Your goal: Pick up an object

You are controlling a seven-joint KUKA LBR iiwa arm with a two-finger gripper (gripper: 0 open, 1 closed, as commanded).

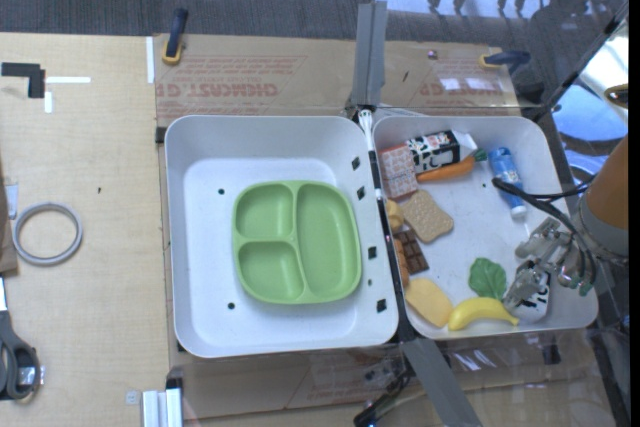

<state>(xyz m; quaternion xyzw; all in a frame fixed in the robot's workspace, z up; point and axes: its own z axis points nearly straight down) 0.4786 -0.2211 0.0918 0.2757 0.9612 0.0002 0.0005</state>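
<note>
The right bin (545, 150) holds several toy foods. Along its front lie a yellow banana (480, 315), a yellow wedge (428, 300) and a green leaf (488, 275). A cracker (428, 215), a chocolate bar (410, 252), a red-checked packet (398, 170), a black-and-white carton (435, 151), an orange carrot (447, 171) and a blue bottle (505, 177) lie farther back. My gripper (530, 287) hangs low at the bin's front right corner, just right of the banana's tip, over a small black-and-white item (537, 302). Nothing is visibly held between its fingers.
The left bin (190, 215) carries a green three-compartment plate (298, 241). A grey tape ring (45, 233) lies on the wooden bench at left. A metal post (369, 55) stands behind the bins, and a black cable (530, 190) runs across the right bin.
</note>
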